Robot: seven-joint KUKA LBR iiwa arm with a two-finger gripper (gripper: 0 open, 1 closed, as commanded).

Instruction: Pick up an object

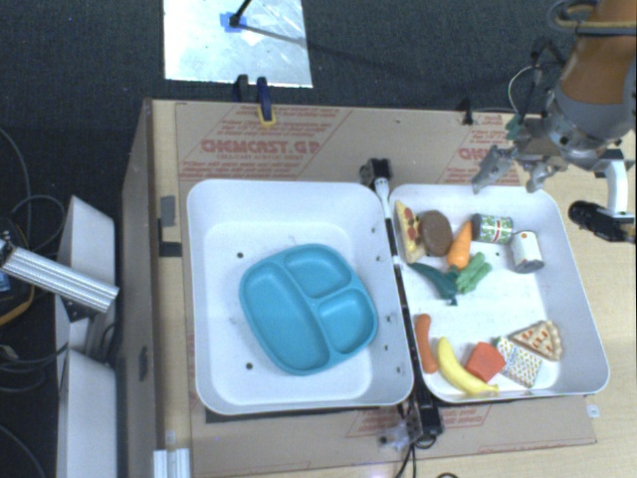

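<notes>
Seen from above, the robot's hand (517, 174) hangs over the far right corner of the right bin (577, 297), its two fingers spread wide and holding nothing. Below it in that bin lie toy foods: a green can (492, 228) beside a white cylinder (527, 250), a carrot (460, 244), a brown potato (435, 231), a green dinosaur (445, 279), a banana (458, 367), a red block (486, 360) and a pizza slice (538, 339). The left bin (224, 227) holds a blue divided plate (307, 308). Both bins sit on the counter (299, 142).
</notes>
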